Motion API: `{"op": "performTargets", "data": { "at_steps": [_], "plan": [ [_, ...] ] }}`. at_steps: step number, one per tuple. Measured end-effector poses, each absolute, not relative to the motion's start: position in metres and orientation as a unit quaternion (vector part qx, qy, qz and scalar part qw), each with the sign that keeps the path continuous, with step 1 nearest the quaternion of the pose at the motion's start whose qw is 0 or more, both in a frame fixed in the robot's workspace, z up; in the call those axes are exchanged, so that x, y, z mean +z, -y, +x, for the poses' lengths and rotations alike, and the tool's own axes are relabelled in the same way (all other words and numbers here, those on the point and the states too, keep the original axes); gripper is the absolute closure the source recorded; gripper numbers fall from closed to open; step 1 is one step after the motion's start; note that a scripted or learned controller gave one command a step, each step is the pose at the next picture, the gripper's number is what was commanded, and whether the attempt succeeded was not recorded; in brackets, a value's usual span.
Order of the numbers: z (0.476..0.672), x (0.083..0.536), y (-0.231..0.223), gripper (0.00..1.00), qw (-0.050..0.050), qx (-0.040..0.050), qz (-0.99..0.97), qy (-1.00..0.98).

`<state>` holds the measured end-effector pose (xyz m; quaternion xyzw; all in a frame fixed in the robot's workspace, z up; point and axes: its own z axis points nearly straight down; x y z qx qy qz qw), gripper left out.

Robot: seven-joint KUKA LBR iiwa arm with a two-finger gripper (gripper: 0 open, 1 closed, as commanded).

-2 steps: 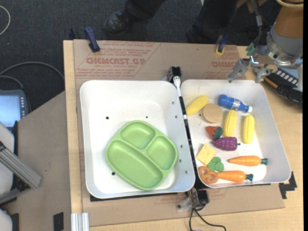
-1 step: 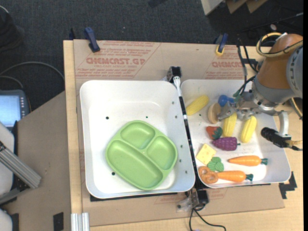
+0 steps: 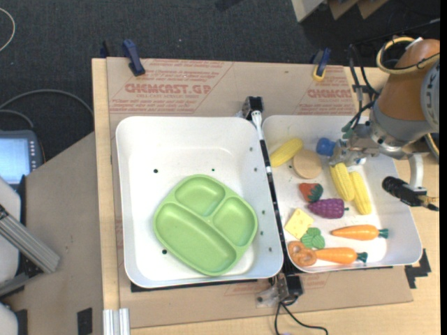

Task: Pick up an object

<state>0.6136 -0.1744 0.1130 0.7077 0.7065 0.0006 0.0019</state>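
Nearest, at the front of the right bin (image 3: pixel 408 246), a smooth orange carrot (image 3: pixel 334 256) with a green tip lies just behind the bin's front rim, with a slice of orange (image 3: pixel 299 254) at its blunt end and a knobbly green broccoli (image 3: pixel 313 239) touching it from behind. Behind the broccoli sits a flat yellow cheese wedge (image 3: pixel 298 223), and to its right a second carrot (image 3: pixel 357 232). Further back come bumpy purple grapes (image 3: pixel 327 207) and a red strawberry (image 3: pixel 311 191), then two ribbed yellow corn cobs (image 3: pixel 351 185) side by side. Behind the strawberry rests a round tan cookie (image 3: pixel 306 164), a glossy banana (image 3: pixel 286 151) and a blue cap (image 3: pixel 325 146). The gripper (image 3: pixel 347 154) hangs over the far end of the corn; its opening cannot be told. Left of these, the other bin (image 3: pixel 133 187) bears a green divided plate (image 3: pixel 205 223).
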Motion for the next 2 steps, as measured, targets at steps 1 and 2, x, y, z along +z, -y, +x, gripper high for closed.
{"op": "performTargets", "data": {
  "at_steps": [1, 2],
  "plan": [
    [0.593, 0.096, 0.095, 1.00, 0.014, 0.0054, 0.706, -0.708],
    [0.578, 0.191, 0.049, 1.00, 0.003, 0.0033, 0.705, -0.709]
  ]
}}
